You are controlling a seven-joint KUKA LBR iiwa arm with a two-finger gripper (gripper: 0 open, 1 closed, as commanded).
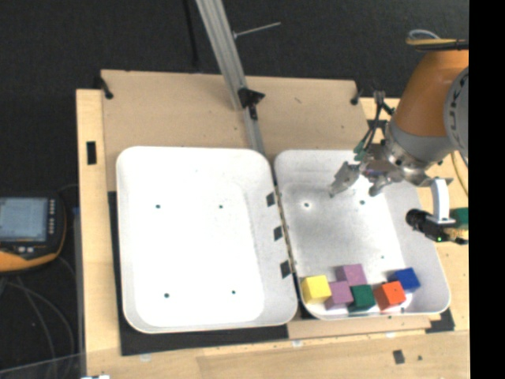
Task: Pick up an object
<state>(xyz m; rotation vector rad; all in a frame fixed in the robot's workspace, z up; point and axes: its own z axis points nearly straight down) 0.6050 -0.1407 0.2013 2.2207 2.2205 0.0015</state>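
Along the near edge of the right bin lies a cluster of small blocks: a yellow block, a purple piece, a green block, an orange block and a blue block. My gripper hangs over the far part of the right bin, well away from the blocks. Its fingers are spread apart with nothing between them.
The left bin sits beside the right one, joined by dark clips at the shared edge. A slanted metal pole rises from the back of the bench. A small screen device lies off the bench at the left.
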